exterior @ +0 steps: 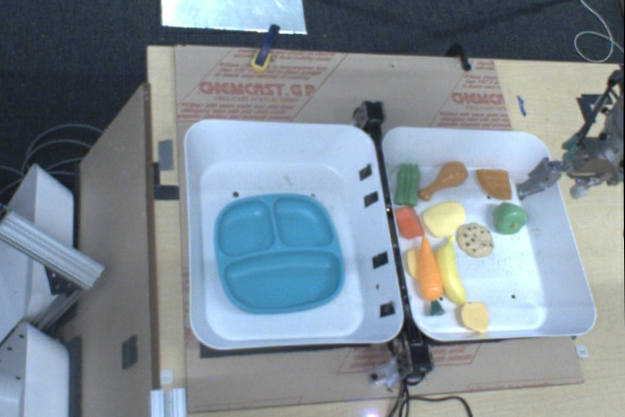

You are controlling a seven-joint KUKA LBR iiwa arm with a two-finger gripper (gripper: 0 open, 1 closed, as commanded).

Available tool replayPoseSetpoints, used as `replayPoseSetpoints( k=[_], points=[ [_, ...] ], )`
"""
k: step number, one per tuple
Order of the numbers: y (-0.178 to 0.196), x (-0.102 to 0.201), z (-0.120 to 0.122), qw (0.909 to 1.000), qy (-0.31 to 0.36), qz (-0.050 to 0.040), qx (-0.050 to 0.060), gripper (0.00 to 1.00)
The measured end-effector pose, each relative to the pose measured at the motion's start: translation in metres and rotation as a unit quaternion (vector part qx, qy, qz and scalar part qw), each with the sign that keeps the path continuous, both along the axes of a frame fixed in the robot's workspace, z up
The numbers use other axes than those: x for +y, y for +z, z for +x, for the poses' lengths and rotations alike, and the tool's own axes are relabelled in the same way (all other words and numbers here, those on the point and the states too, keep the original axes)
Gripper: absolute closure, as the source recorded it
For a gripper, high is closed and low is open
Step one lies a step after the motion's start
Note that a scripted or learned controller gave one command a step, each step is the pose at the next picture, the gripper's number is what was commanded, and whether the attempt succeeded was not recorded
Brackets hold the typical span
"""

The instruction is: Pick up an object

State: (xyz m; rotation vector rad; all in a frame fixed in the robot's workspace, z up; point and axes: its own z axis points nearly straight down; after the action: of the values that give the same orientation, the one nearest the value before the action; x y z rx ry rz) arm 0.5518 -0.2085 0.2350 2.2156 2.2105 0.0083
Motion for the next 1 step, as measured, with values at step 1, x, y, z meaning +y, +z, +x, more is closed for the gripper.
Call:
replayPoseSetpoints(
  k=[1],
  points=[
    [-0.1572, 0.0568, -0.0162, 1.0, 0.004, 0.0031, 0.007, 0.0]
  ],
)
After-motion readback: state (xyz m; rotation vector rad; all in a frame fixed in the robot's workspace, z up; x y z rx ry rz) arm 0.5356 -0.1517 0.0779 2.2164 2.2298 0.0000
